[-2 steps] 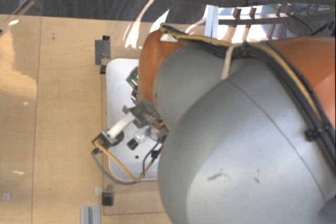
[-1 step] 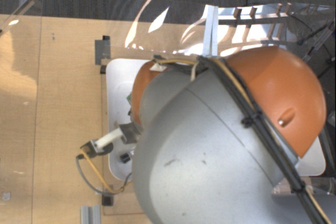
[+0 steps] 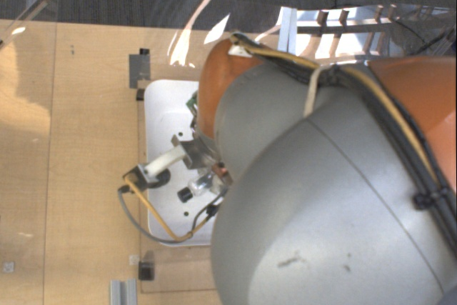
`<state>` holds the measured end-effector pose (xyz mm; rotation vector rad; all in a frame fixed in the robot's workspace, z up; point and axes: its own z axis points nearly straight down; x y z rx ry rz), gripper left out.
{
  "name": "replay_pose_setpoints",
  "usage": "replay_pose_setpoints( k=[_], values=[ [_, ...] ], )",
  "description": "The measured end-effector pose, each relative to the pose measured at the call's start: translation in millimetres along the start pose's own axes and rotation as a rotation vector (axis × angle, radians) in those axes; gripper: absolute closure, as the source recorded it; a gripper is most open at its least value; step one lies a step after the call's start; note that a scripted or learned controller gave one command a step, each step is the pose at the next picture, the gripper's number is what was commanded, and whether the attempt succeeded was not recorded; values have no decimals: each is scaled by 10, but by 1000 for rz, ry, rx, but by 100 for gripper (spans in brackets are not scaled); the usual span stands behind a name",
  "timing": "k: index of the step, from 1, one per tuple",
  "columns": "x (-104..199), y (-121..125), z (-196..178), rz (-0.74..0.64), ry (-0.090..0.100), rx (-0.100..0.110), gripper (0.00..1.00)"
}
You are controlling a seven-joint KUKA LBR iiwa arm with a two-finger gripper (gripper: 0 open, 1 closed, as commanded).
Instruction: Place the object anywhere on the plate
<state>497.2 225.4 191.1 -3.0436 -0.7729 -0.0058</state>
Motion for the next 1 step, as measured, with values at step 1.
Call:
replay_pose_setpoints(
  k=[1],
  values=[
    [-49, -132, 960, 166, -3, 0, 100]
  ],
)
